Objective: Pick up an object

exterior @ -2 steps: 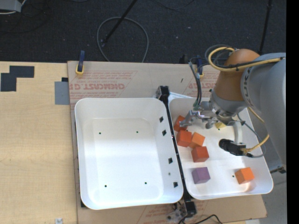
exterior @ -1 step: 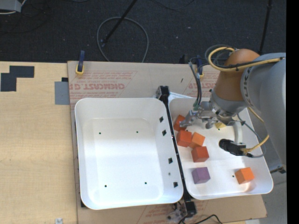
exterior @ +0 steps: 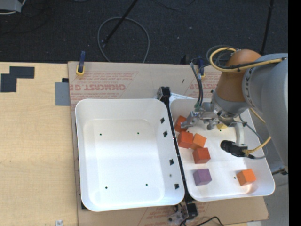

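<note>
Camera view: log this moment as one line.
arm: over right bin | gripper: above block cluster | purple block: apart | left bin: untouched

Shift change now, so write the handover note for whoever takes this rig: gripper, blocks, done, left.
Gripper: low in the right bin, over its far left part, beside the block cluster; finger state unreadable, nothing seen held.
Blocks, all in the right bin: red-orange cluster near the divider, red block just below it, purple block toward the near edge, orange block alone at near right.
Left bin: no blocks.
Done: no pick confirmed.
Left: grasp one block and lift it.
</note>
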Robot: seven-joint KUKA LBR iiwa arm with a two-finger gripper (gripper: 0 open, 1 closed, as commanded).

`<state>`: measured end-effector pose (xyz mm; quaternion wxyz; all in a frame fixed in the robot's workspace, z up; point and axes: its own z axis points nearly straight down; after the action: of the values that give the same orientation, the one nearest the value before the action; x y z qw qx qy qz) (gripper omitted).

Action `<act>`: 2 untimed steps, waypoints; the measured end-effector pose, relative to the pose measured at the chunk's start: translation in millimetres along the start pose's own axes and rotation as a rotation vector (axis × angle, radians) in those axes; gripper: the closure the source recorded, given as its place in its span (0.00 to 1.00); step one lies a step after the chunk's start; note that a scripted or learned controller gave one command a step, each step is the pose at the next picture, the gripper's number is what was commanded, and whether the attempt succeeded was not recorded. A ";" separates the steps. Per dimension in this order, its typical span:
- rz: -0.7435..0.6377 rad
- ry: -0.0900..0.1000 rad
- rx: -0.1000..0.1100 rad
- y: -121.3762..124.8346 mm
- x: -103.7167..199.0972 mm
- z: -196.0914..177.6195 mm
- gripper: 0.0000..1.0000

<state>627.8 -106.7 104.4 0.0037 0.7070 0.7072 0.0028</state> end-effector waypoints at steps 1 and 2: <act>0.000 0.000 0.000 0.0 0.1 0.1 0.00; -0.001 0.000 0.000 -0.6 0.2 0.2 0.00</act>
<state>627.3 -106.5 104.2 0.0036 0.7067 0.7075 0.0028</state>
